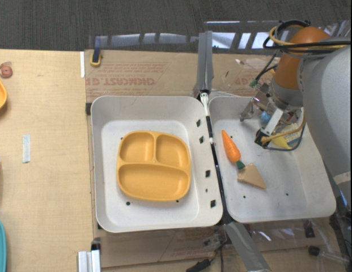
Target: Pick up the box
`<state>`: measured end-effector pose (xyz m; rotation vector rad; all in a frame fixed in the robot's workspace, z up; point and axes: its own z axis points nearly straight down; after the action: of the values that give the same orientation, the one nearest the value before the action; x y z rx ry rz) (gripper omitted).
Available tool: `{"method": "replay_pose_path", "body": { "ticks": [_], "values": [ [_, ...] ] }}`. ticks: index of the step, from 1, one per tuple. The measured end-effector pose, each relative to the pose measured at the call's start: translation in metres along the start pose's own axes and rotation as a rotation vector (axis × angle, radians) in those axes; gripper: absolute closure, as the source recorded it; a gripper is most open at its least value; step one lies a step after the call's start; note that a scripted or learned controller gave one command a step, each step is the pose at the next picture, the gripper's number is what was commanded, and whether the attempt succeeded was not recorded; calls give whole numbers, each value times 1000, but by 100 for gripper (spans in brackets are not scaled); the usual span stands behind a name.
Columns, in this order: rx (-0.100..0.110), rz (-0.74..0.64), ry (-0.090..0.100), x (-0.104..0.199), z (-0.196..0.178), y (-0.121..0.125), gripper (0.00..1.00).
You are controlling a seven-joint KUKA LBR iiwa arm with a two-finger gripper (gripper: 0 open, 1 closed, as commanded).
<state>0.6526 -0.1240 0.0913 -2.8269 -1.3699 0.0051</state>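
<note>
Sitting in the far part of the right bin (289,205), the box (287,132) shows as a pale shape with yellow along its edge, and it's mostly hidden under the robot's wrist. The gripper (270,121) is right down on top of it, close against it. From this angle I can't tell whether the claw is clenched, released, or has any grip on the box.

Nearer the bin's middle, apart from the box, an orange carrot (230,147) lies slanted with its green end pointing to the near side. Just beside that green end sits a tan wedge (252,177). The grey arm (326,95) comes in from the right, with its orange band (293,58) above the wrist.

Across the divider, the left bin (107,169) holds an orange divided plate (154,166), flat in the centre, with three compartments facing up. Brown cardboard (141,75) lies behind both bins.
</note>
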Motion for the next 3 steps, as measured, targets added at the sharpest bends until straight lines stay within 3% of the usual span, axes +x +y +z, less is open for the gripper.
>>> {"method": "replay_pose_path", "body": {
  "ticks": [1,2,3],
  "values": [
    [2,-4,-3,0,-8,-1,100],
    [3,324,0,-20,1,-76,100],
    [0,482,-1,61,-100,-80,100]
  ]
}}
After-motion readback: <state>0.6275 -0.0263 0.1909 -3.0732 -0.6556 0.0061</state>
